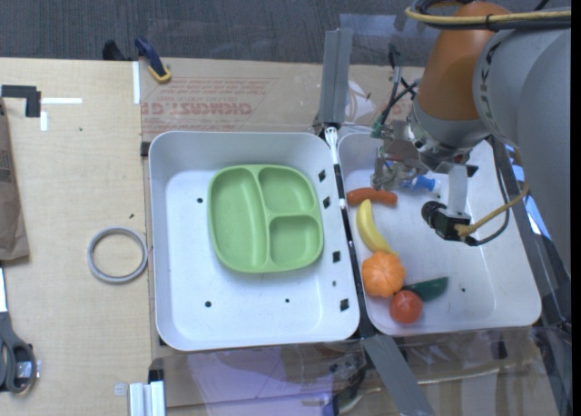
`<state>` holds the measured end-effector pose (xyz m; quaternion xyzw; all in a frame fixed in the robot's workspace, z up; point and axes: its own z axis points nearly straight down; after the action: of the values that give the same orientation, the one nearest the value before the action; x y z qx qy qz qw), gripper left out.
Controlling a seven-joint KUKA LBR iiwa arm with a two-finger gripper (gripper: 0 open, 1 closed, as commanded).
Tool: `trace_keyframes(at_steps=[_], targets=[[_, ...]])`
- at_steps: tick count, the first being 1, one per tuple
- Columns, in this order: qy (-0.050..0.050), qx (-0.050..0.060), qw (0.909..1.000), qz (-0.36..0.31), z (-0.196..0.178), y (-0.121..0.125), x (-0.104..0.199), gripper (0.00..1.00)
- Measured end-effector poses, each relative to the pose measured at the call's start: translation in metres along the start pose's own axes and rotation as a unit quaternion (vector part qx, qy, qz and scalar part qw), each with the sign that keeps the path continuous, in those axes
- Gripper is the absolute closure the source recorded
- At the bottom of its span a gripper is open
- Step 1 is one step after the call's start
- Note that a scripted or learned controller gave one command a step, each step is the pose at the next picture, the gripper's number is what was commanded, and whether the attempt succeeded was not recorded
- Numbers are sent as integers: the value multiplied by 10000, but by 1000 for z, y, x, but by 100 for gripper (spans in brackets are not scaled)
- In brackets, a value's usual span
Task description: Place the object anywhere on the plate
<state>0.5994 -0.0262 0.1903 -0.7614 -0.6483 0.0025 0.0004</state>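
Note:
A green three-compartment plate (266,217) lies in the left white bin (172,251) with nothing on it. The right bin (490,287) holds a small orange carrot (372,196), a yellow banana (369,226), an orange (383,273), a red tomato (406,307), a dark green piece (429,287) and a blue object (423,183). My gripper (396,169) hangs at the back left of the right bin, just above and behind the carrot and beside the blue object. The wrist hides its tips.
The divider wall (343,223) runs between the two bins. On the bench to the left lie a grey ring (118,253), scissors (14,360) and a blue clip (152,58). A black cable loop (447,221) hangs from the arm over the right bin.

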Motion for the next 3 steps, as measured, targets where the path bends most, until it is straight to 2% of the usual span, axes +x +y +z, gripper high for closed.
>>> trace_keyframes(at_steps=[1,2,3], targets=[[8,0,10000,87,-2,-47,-60,100],[10,-4,9967,-809,0,-74,-2,100],[12,-13,9767,-2145,0,-109,-70,100]])
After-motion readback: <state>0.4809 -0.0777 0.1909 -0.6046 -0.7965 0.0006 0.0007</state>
